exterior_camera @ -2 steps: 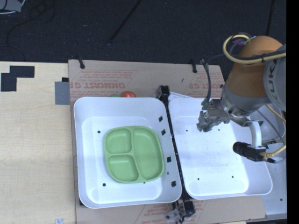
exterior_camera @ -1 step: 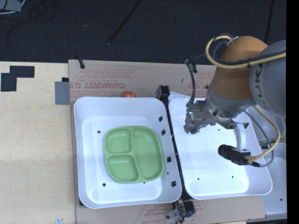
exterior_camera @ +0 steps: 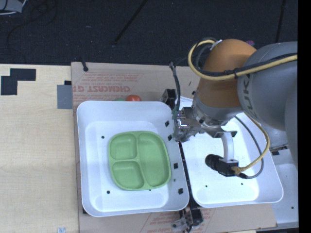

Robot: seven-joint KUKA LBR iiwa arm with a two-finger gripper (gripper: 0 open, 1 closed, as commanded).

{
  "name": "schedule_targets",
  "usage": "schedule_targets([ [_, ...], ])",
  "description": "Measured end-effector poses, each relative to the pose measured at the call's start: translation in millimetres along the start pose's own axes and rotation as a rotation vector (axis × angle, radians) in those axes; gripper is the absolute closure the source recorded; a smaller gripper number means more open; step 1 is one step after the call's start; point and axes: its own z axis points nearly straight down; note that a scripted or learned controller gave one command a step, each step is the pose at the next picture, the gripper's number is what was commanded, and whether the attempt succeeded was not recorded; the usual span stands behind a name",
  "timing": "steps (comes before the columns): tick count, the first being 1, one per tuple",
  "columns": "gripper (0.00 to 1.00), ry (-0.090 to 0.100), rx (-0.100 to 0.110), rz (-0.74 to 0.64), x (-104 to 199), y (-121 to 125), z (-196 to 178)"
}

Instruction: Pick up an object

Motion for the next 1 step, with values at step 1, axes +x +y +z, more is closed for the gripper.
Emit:
schedule_targets([
  [1,1.00,-0.002,0.001,0.002,57.9,-17.5,10.1],
])
